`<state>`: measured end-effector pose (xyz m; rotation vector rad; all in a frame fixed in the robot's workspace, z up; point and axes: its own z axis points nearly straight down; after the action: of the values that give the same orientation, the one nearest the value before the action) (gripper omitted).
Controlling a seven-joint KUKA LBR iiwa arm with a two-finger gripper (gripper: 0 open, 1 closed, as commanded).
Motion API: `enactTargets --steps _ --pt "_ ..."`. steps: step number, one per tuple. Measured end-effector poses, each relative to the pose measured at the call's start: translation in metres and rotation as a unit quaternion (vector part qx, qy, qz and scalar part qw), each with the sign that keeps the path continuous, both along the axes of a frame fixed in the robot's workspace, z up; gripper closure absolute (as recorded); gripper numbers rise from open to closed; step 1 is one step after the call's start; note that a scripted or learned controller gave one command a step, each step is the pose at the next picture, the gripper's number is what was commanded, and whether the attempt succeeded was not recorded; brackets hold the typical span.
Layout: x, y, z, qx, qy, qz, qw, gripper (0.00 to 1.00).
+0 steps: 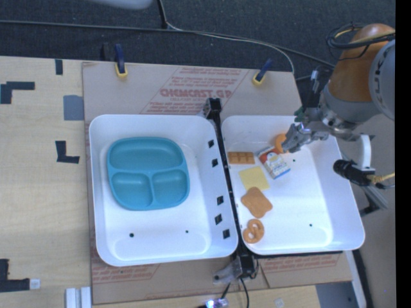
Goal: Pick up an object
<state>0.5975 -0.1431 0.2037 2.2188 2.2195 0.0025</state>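
Note:
My gripper (287,144) hangs over the upper middle of the right bin (321,204), reaching in from the right. A small orange piece (280,140) lies right at its tip; I cannot tell whether they touch. Just below the tip lies a small white and blue carton (277,165). Further left and down the bin hold a brown waffle cracker (241,158), a yellow cheese slice (254,178), an orange-brown toast piece (257,203) and a pretzel (253,231).
The left bin (103,236) holds a blue divided plate (148,172). A black divider (221,178) runs between the bins. Two clamps (120,65) (261,76) pin the cardboard at the back. A black fitting (350,170) juts out by the right bin's edge.

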Motion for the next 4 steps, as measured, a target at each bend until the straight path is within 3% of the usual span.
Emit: enactTargets --steps 1,4 --pt "0.001 0.0 0.051 -0.0001 0.0 0.001 1.0 1.0" --pt "-0.025 0.155 0.056 0.0011 0.003 0.003 1.0 1.0"
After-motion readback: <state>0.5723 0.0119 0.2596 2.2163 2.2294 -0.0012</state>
